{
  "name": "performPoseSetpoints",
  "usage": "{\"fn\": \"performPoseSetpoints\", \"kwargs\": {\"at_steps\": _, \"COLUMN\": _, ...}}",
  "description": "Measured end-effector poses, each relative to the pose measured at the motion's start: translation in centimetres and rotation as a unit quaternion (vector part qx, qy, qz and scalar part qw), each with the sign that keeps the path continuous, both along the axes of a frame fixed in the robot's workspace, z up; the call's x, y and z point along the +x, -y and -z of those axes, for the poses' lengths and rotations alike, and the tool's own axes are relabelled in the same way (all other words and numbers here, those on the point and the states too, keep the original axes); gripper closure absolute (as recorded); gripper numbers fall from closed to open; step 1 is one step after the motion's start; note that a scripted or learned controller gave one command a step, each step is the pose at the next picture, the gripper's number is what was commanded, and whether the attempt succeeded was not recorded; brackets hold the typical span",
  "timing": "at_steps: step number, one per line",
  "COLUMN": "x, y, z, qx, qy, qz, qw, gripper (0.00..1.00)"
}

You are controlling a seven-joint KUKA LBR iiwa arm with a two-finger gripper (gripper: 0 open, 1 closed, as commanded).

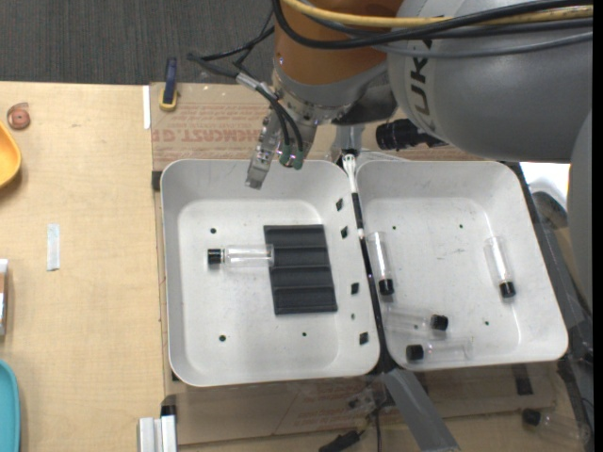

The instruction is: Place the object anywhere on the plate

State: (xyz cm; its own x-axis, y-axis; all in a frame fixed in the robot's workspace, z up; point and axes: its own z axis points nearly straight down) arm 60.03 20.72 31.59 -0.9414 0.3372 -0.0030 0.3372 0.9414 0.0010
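Camera view is showing the hand (pixel 271 158) hanging over the far edge of the left bin (pixel 188 347); whether it is open or gripping anything cannot be told. A clear tube (pixel 240 257) with a black cap is lying in that bin, its end touching the black ridged plate (pixel 301 271) at the centre.

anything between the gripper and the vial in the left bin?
Camera view: just bare bin floor between gripper and vial.
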Motion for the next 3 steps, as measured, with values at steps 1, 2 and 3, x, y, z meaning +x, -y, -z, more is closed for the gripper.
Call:
{"fn": "performPoseSetpoints", "kwargs": {"at_steps": 1, "x": 3.4, "y": -2.0, "z": 7.5, "qx": -0.0002, "qy": -0.001, "qz": -0.025, "qw": 0.9997, "gripper": 1.0}}
{"fn": "performPoseSetpoints", "kwargs": {"at_steps": 2, "x": 0.5, "y": -2.0, "z": 1.4, "qx": -0.0002, "qy": 0.0, "qz": -0.06, "qw": 0.9982, "gripper": 1.0}}
{"fn": "performPoseSetpoints", "kwargs": {"at_steps": 3, "x": 5.0, "y": -2.0, "z": 11.2, "qx": 0.0, "qy": -0.001, "qz": 0.109, "qw": 0.9941, "gripper": 1.0}}
